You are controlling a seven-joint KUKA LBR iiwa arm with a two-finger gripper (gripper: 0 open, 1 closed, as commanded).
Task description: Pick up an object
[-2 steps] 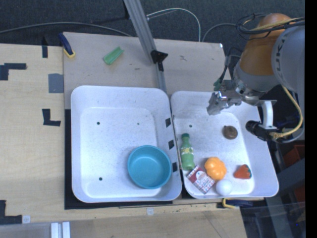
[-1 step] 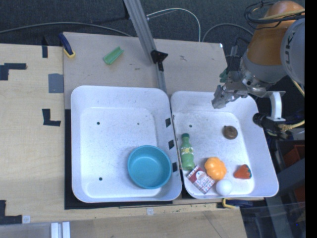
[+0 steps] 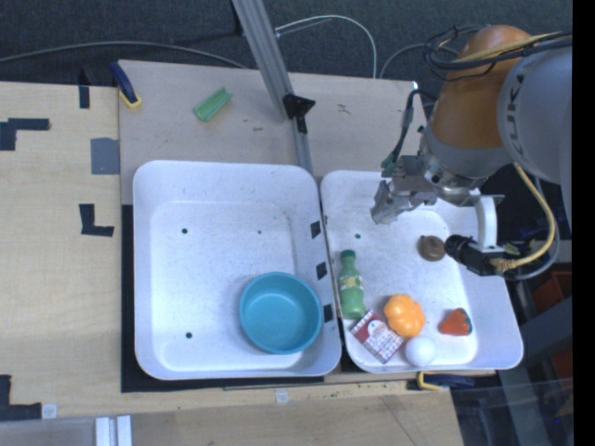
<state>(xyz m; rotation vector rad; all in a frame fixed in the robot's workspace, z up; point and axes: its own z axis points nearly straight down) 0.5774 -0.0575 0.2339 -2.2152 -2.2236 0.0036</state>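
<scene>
Our claw (image 3: 389, 206) hangs over the upper part of the right bin (image 3: 493, 342); we cannot tell its state, and see nothing in it. We judge this the approach step. The bottle (image 3: 350, 284) lies below it, near the bin's left wall; next we must descend over it.

Two shallow white plastic bins: left bin (image 3: 163, 203) and right bin (image 3: 493, 333), both smooth with a faint speckle, semi-matt. Round blue plastic bowl (image 3: 279, 312) at 5 o'clock in the left bin, smooth, slight sheen. Green glossy plastic bottle (image 3: 350, 286) in the right bin. Orange rounded plastic toy (image 3: 404, 315) at 3 o'clock of the bottle, shiny. Pale wooden bench top (image 3: 56, 249), matt, fine grain. Grey metal pole (image 3: 265, 45) at 12 o'clock, brushed.
</scene>
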